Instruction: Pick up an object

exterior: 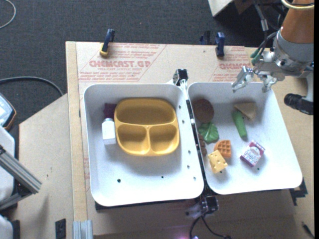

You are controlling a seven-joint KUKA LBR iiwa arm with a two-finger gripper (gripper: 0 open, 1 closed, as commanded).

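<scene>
Claw [254, 81] over right bin's [284, 133] far rim, spread and holding nothing.
I note the green piece [239, 124] and waffle [223, 148] lying below.

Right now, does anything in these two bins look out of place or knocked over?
Mostly tidy. In the left bin, a small white bottle and a dark purple item sit squeezed between the yellow divided tray and the bin wall. Nothing looks spilled or damaged.

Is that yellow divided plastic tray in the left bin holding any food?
Empty. The yellow divided plastic tray shows three bare compartments; a small white bottle stands beside it, outside.
</scene>
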